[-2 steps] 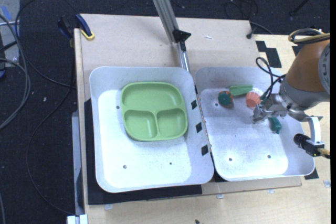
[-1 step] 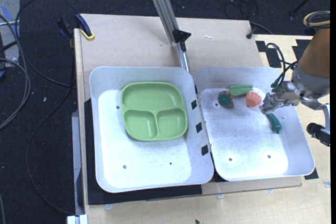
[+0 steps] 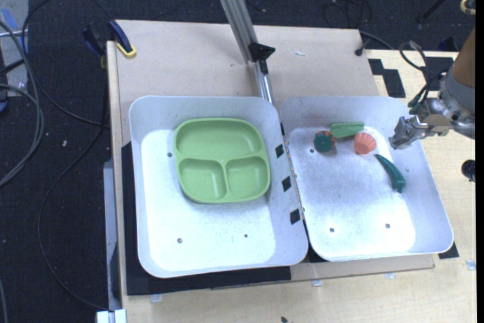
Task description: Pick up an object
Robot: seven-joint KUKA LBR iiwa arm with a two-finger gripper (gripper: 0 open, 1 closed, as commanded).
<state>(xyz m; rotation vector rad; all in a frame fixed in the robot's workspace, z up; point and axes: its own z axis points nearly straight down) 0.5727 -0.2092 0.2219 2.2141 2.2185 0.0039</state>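
Observation:
In the right bin point(image 3: 363, 231) lie a small red-and-green round toy point(image 3: 325, 141), a flat green piece point(image 3: 347, 130), an orange shell-like object point(image 3: 365, 142) and a dark green pepper-like object point(image 3: 392, 172). My gripper point(image 3: 403, 134) hangs at the bin's right rim, just right of the orange object and above the dark green one. Nothing shows between its fingers.
The left bin point(image 3: 212, 238) holds a light green divided plate point(image 3: 223, 160). A slanted metal pole point(image 3: 234, 0) rises from behind the bins' shared edge. The arm point(image 3: 461, 91) reaches in from the right over the wooden bench point(image 3: 197, 57).

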